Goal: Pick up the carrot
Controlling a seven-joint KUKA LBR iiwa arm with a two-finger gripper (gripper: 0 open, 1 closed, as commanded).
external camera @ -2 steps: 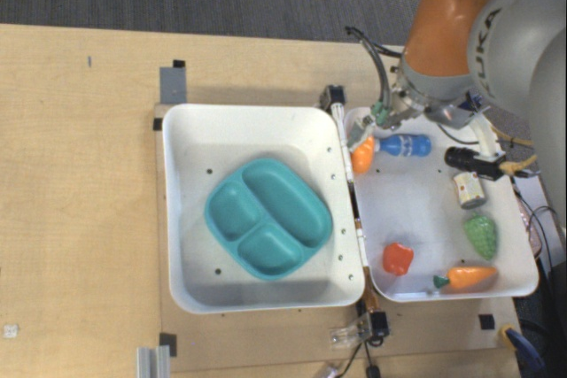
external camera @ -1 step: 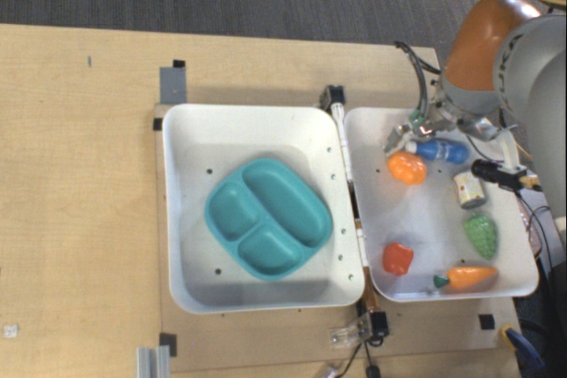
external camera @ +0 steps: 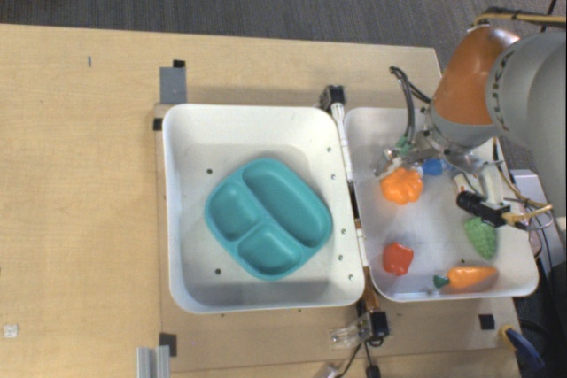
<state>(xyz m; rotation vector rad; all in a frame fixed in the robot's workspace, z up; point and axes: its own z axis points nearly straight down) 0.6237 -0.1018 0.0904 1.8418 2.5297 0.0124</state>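
The carrot (external camera: 469, 277) is orange with a green top and lies along the front wall of the right bin (external camera: 443, 292), near its front right corner. My gripper (external camera: 405, 157) hangs over the back half of that bin, just above an orange pepper-like toy (external camera: 401, 187). It is well away from the carrot, up and to the left of it in the view. The wrist and the orange band (external camera: 465, 88) cover the bin's back right part.
In the right bin there are also a red toy (external camera: 398, 258), a green leafy toy (external camera: 481, 237) and a small blue piece (external camera: 432, 165) by the gripper. A teal divided plate (external camera: 267, 215) lies in the left bin (external camera: 190, 190). Black cabling (external camera: 483, 208) crosses the right side.
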